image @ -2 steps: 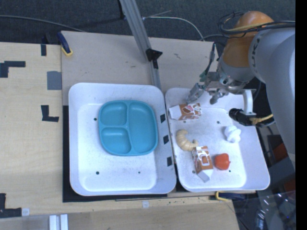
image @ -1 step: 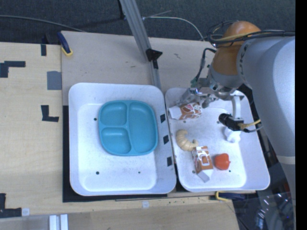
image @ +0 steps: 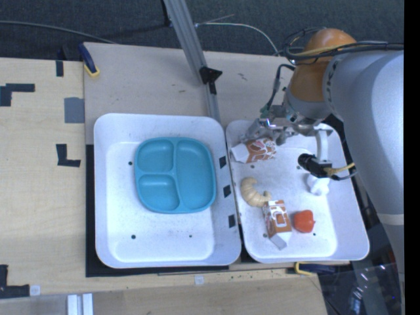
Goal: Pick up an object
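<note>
While the end effector (image: 270,127) hangs low — grip state unreadable — the small carton (image: 256,151) lies just beneath it.

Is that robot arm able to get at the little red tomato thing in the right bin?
Probably yes. The red tomato lies uncovered near the right bin's front, with only a small carton beside it. The gripper hovers at the far end.

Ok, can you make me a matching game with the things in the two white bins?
Things:
1. blue divided plate
2. croissant
3. red tomato
4. small carton

Places:
A. right bin, near its front edge
B. left bin
C. right bin, far end, under the gripper
D. middle of the right bin, near its left wall

Pairs: 1-B, 2-D, 3-A, 4-C
</note>
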`<control>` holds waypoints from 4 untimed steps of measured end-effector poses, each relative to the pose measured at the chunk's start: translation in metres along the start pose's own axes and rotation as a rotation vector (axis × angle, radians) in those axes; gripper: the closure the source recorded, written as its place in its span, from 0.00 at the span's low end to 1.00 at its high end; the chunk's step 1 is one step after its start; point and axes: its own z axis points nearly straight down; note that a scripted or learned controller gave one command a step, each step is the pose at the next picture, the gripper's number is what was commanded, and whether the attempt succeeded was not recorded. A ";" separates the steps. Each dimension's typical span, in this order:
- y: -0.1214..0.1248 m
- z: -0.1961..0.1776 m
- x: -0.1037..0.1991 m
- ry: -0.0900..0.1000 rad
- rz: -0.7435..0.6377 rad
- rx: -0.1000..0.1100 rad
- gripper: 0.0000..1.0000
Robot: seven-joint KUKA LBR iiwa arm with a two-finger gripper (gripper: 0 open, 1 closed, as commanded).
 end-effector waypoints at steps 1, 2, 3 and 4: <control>0.002 -0.011 0.000 -0.002 -0.001 -0.005 1.00; 0.000 -0.072 0.006 0.002 0.000 0.013 1.00; 0.002 -0.108 0.006 0.003 0.001 0.015 1.00; -0.008 -0.100 0.063 0.004 -0.003 0.021 1.00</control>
